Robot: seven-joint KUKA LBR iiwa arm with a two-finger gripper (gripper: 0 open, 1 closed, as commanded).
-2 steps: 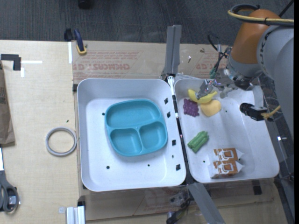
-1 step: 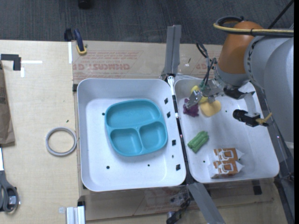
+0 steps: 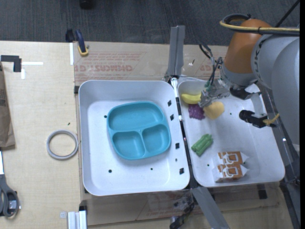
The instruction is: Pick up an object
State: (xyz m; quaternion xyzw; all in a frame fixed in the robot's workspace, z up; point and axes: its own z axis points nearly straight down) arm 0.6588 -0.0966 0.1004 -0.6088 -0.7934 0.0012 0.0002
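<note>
Bench of pale wood [image 3: 38,104] carries two shallow white plastic bins side by side. In the left bin [image 3: 90,142] we see a turquoise plastic plate with three compartments [image 3: 138,130], lying flat near the middle. The right bin [image 3: 267,151] holds the loose things: a yellow plastic banana [image 3: 190,98] at the far left corner, a bunch of purple toy grapes [image 3: 195,111] just near of it, and a rounded yellow-orange toy fruit [image 3: 215,110] right of the grapes. Nearer to us lie a green ridged toy vegetable [image 3: 202,144] and, at the near right, a small orange-and-white carton [image 3: 230,166].

We see the grey arm with its orange band [image 3: 243,46] reaching in from the right, and the two-finger gripper [image 3: 208,99] sits low over the far left of the right bin, among the banana, grapes and yellow-orange fruit. How wide its grip stands, or whether it has hold of anything, we cannot tell.

Left of the bins, a grey ring [image 3: 62,144] rests on the bench.
</note>
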